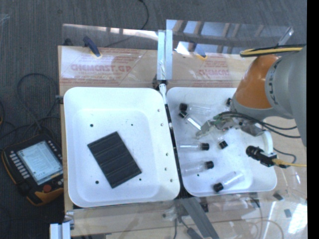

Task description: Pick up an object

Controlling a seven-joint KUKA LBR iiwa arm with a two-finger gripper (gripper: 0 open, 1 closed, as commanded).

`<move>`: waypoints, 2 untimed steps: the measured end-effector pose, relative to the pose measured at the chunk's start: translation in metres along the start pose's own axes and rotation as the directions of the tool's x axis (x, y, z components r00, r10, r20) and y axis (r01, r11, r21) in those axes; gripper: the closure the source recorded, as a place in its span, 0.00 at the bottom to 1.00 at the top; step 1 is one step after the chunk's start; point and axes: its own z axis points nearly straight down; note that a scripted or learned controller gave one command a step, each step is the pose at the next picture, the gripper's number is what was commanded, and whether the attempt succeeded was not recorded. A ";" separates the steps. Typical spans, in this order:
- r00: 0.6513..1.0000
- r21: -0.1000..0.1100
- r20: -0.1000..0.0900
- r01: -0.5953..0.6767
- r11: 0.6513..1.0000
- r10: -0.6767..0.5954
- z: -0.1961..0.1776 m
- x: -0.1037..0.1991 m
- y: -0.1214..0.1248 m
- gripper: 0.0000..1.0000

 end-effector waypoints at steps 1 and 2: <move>1.000 0.009 -0.005 0.000 1.000 0.000 -0.067 -0.077 0.050 0.00; 0.992 -0.002 -0.005 0.127 0.992 -0.127 0.001 -0.026 0.002 0.00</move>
